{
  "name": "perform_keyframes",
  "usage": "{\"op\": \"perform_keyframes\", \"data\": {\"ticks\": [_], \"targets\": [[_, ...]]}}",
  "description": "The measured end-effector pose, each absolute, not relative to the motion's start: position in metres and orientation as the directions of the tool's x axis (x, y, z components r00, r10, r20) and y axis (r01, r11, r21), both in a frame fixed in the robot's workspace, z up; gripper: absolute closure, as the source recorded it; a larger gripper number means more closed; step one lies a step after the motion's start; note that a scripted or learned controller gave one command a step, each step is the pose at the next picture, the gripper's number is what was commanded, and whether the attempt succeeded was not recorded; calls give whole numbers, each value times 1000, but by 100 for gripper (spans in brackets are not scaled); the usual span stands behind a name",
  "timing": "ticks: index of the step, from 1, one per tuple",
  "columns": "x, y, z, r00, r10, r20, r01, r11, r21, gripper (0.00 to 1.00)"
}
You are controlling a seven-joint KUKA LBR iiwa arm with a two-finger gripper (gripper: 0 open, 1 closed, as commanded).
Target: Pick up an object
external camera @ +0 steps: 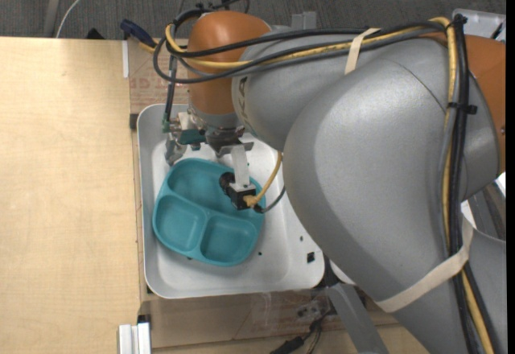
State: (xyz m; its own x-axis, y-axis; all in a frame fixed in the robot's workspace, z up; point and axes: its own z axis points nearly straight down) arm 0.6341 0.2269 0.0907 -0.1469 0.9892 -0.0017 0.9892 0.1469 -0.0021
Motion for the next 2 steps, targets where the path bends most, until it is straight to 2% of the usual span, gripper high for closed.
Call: {"op": "perform_keyframes", "data": {"ticks": [1, 2], "targets": [[659, 145, 127, 128, 992, -2, 992, -128, -1, 0], [631, 214, 90, 158, 987, -3, 987, -158, -5, 0]]}}
